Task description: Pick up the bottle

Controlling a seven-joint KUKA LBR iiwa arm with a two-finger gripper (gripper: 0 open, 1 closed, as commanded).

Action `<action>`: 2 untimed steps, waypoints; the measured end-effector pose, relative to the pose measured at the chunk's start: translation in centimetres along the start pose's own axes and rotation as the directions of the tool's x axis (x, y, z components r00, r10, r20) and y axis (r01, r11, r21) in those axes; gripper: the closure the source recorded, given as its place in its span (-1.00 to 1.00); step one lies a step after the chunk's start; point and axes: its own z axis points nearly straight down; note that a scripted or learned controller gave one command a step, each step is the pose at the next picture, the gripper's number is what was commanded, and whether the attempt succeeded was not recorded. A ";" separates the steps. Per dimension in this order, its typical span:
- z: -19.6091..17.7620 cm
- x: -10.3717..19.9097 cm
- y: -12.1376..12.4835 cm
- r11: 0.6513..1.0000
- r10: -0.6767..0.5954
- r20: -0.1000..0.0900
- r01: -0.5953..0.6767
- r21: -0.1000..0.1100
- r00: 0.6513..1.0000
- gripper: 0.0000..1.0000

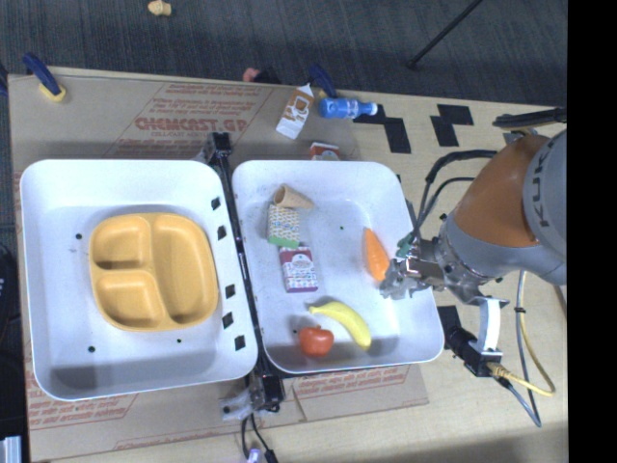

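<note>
A small blue bottle (339, 108) with a pale cap lies on its side on the cardboard bench top, outside and behind the right bin (337, 177). My gripper (399, 278) hangs low over the right edge of that bin, far from the bottle. It is just right of an orange carrot (375, 254) and seems to touch its lower end. Nothing is visibly held in it.
The right bin also holds a patterned carton (284, 222), a dark red packet (301, 269), a banana (345, 321) and a tomato (315, 340). A yellow divided plate (152, 268) sits in the left bin (48, 201). A small carton (294, 112) lies beside the bottle.
</note>
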 end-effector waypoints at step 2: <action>-0.2 0.3 -0.1 1.000 -0.001 0.000 0.001 0.000 1.000 1.00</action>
